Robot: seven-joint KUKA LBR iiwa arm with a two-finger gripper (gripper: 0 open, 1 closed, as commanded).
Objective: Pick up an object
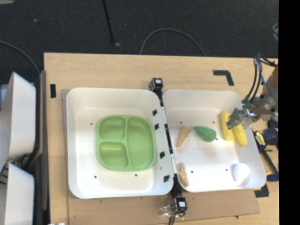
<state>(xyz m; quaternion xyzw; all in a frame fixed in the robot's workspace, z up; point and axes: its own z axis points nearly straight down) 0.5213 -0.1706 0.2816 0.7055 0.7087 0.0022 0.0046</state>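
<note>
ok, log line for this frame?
gripper over right bin | at yellow corn | grasp unconfirmed | green tray in left bin

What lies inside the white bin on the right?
In the right white bin: a tan cone, a green leafy piece, yellow corn, a white cup, and a brownish item. The gripper covers the corn's upper part.

A green divided plate (126, 142) lies in my left bin (75, 125). Both bins sit on a wooden bench (117, 69). Black cables (108, 18) cross the dark floor beyond.
</note>
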